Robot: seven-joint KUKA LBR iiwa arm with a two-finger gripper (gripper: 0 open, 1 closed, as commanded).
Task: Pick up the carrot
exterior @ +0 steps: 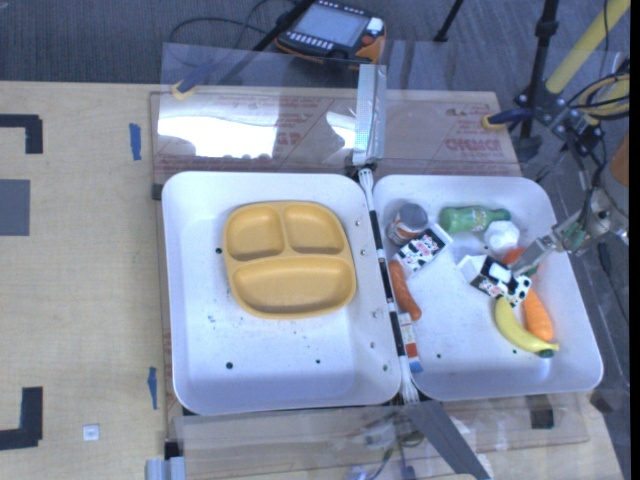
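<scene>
The carrot (539,314), bright orange and tapered, lies near the right side of the right bin (470,363). It sits just right of a yellow banana (517,330). My gripper (537,251) reaches in from the right edge. It hangs low over the bin, above and slightly behind the carrot, next to a black-and-white toy (502,278) and a small red piece (512,257). Nothing can be seen held in the gripper.
The right bin also holds a can (408,220), a green bottle (472,217), a white lump (501,235), a second black-and-white toy (421,249) and a long reddish-orange piece (403,290) by the left wall. A yellow divided plate (289,258) sits in the left bin (200,358).
</scene>
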